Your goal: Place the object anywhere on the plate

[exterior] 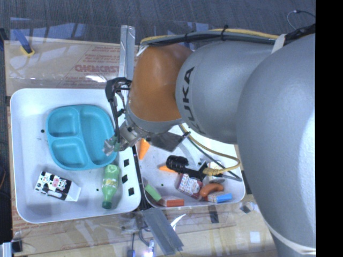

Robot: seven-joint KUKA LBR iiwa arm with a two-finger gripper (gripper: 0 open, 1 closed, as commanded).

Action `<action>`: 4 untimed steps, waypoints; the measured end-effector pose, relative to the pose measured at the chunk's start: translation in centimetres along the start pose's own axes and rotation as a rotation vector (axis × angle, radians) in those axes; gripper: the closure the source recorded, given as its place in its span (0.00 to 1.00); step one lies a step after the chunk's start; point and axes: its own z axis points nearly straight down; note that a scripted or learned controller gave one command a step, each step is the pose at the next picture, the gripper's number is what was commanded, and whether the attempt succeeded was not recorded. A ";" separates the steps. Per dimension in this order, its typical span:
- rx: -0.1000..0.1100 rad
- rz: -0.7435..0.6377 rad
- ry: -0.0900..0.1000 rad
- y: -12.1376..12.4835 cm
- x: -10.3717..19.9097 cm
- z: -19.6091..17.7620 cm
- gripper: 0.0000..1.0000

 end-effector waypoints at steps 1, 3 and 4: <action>0.000 0.000 0.000 0.0 0.0 0.0 0.00; 0.001 -0.007 0.000 0.1 0.0 -1.0 0.00; 0.002 -0.013 -0.001 0.1 0.0 -1.9 1.00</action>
